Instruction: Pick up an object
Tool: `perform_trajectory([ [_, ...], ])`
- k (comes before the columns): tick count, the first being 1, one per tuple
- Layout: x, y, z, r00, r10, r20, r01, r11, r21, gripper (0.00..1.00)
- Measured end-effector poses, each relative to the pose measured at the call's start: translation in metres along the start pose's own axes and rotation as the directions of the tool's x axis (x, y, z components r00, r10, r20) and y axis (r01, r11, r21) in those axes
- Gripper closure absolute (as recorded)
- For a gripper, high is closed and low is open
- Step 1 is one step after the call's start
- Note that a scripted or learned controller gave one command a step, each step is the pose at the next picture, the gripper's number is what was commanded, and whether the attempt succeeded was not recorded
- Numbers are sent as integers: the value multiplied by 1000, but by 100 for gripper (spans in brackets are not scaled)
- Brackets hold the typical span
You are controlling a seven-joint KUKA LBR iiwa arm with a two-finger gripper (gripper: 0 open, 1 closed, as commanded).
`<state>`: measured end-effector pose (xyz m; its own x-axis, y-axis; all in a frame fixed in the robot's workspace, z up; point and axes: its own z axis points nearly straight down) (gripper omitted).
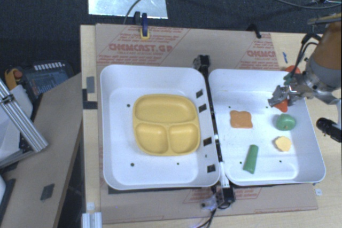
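Orange-red, a small object lies near the right bin's right edge, toward its far corner, directly under my gripper and partly hidden by it; whether it touches my fingertips I cannot tell. My jaws hang over that spot, and from this angle I cannot tell whether they are spread or pressed together. Just nearer along the same edge sits a green round piece, then a yellow piece. A toast-coloured slice lies near the bin's middle, and a green cylinder rests toward the near edge, slightly tilted. Left bin: a yellow divided plate at its centre.
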<state>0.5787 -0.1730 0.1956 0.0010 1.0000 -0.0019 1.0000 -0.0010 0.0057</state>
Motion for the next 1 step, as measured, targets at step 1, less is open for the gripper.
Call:
perform_trajectory([
  [1, -6, -3, -46, 1000, -1, 0, 1, 1000, -1, 100],
])
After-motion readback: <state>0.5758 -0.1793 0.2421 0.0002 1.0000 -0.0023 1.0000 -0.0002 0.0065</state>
